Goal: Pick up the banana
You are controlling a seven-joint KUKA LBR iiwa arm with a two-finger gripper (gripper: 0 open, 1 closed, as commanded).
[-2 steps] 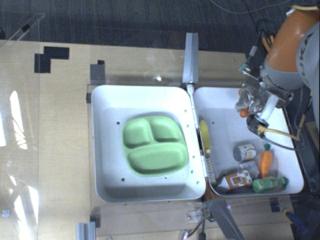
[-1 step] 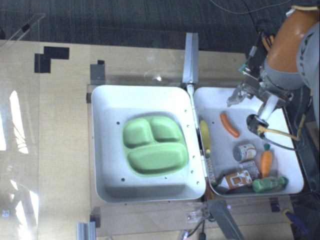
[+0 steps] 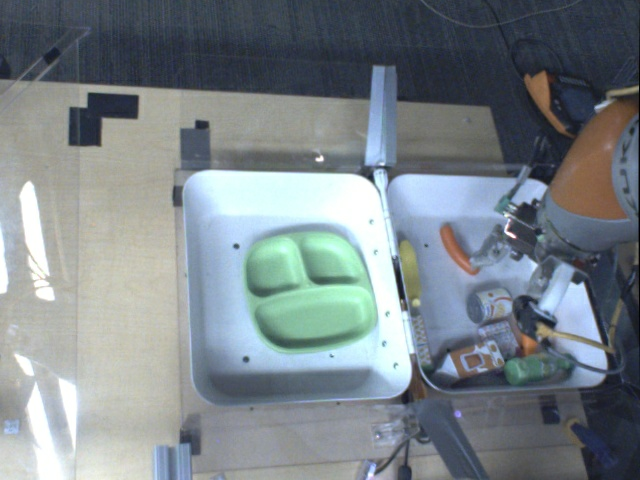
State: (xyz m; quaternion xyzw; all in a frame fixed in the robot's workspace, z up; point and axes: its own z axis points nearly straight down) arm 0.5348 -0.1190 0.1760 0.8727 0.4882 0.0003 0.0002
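Note:
The banana point(image 3: 408, 273) is yellow and lies lengthwise against the left wall of the right bin point(image 3: 440, 193), beside the divider. My gripper point(image 3: 520, 270) hangs over the right half of that bin, well to the right of the banana. Its fingers point(image 3: 487, 251) are spread open, with bare bin floor between them. The left finger's tip is close to an orange carrot-like piece point(image 3: 457, 249). The grey arm with its orange band point(image 3: 598, 168) comes in from the right edge.
A small tin can point(image 3: 490, 304) stands just below the gripper. A green bottle point(image 3: 536, 370) and a brown box point(image 3: 474, 360) lie along the right bin's front wall. The left bin point(image 3: 210, 268) holds a green divided plate point(image 3: 310, 290).

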